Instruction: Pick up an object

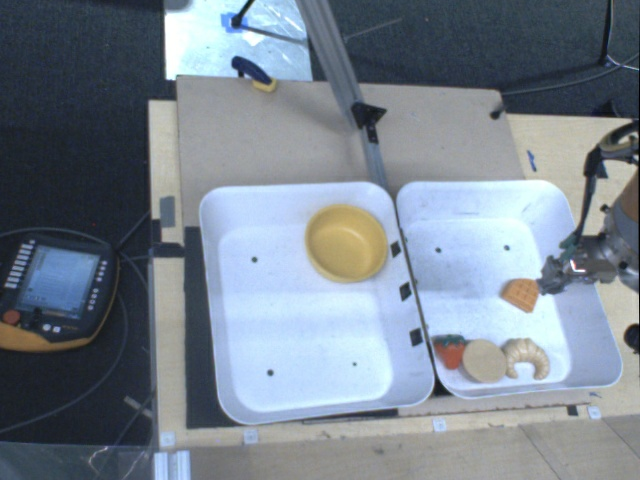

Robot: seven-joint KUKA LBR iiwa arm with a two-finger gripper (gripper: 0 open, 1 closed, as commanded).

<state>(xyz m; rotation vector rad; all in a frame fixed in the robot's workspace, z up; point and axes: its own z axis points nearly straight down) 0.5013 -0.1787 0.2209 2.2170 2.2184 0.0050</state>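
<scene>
Gripper (553, 276) hovers beside the waffle (520, 295), finger state unclear; it should centre over the piece before closing.

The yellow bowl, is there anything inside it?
Nothing shows inside the yellow bowl, just its smooth yellow bottom. It sits in the left bin. What's beneath the bowl is hidden.

The gripper (556, 274) sits just beside an orange waffle piece (520, 295) in the right bin (470, 200), near a croissant (527, 357), while a yellow bowl (346, 243) rests in the left bin (300, 373)
</scene>
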